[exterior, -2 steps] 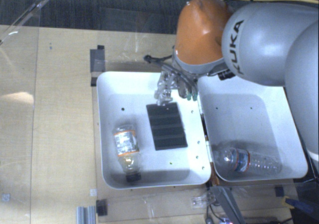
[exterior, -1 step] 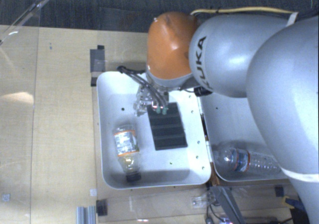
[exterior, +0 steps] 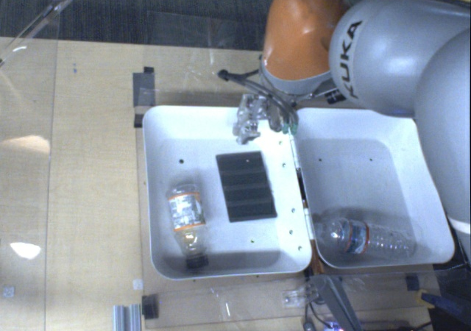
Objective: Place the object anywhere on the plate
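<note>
We see 2 white bins side by side. In the left bin (exterior: 158, 175) a dark ribbed plate (exterior: 246, 186) lies flat near the middle, and a small clear bottle (exterior: 186, 221) lies on its side to the plate's left, near the front wall. The gripper (exterior: 259, 120) hangs over the bin's back edge, just beyond the plate and well apart from that bottle; we cannot tell how its jaws stand. A larger clear bottle (exterior: 364, 237) lies in the right bin (exterior: 412, 138).
</note>
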You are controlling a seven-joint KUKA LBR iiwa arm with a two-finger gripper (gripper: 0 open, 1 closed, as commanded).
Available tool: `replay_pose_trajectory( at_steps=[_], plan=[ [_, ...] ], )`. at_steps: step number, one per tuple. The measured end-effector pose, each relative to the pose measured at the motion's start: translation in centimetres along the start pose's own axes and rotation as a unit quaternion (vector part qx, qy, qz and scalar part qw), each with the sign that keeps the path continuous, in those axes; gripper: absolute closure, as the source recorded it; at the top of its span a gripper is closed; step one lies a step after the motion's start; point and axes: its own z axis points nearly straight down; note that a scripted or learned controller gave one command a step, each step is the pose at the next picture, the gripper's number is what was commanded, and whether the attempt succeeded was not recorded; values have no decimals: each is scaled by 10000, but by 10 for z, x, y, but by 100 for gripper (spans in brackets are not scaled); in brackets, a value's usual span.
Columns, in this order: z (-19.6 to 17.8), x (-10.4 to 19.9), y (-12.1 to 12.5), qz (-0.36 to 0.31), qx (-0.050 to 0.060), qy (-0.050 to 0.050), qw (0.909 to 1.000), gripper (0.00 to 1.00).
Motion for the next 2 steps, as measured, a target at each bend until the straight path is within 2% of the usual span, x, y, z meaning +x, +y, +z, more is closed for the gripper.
replay_pose_trajectory(
  at_steps=[1, 2],
  plan=[
    [83, 18, 37, 1355, 1, 26, 9908, 100],
    [-1, 45, -40, 784, 4, 1, 9969, 100]
  ],
)
